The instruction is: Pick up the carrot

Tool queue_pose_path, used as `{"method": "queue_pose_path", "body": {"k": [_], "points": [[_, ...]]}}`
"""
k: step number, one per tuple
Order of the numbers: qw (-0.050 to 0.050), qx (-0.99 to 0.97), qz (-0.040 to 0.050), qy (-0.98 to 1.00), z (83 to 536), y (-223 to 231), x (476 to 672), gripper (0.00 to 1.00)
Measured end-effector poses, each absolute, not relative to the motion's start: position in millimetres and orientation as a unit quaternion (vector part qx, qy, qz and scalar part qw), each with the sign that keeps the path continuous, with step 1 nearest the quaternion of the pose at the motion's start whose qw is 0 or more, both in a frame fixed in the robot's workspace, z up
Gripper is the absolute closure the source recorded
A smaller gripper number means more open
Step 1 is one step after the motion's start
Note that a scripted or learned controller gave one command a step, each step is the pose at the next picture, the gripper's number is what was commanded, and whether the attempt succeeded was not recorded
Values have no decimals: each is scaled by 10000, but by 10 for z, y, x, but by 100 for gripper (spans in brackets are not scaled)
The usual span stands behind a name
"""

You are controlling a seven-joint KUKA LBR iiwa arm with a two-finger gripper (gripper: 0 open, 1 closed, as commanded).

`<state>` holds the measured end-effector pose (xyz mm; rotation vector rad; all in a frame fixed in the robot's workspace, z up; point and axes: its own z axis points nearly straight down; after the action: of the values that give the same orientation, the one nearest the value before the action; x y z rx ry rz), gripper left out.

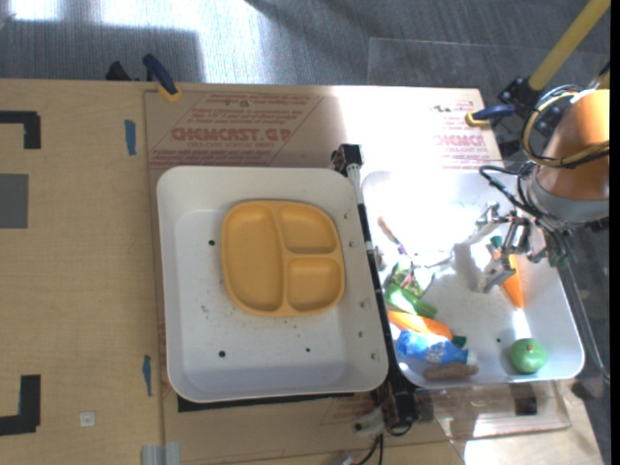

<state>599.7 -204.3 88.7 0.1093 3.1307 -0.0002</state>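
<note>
The left bin (184, 289) is the biggest thing here, holding a yellow divided plate (283, 257). My right bin (572, 342) is washed out by glare along its far side and carries the clutter: a heap of coloured toy food (426, 327) against its left wall, a green apple (526, 356) near the front corner, and the carrot (513, 281) toward the right wall.

My gripper (506, 260) hangs right over the carrot's thick top end (whether my fingers are spread or pinched on it I cannot tell, the metalwork blurs together).

I judge the carrot a light, rigid plastic toy, smooth and tapered, so it would likely squirt out if squeezed near the tip; the broad upper end is the better hold.

The cardboard behind the bins reads roughly "CHEMCAST" in red.
</note>
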Motion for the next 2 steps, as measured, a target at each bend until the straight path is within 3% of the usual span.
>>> {"method": "queue_pose_path", "body": {"k": [1,2], "points": [[56,199,-7,9998,893,-1785,5877,0],[61,27,-13,10000,884,-2183,6028,0]]}}
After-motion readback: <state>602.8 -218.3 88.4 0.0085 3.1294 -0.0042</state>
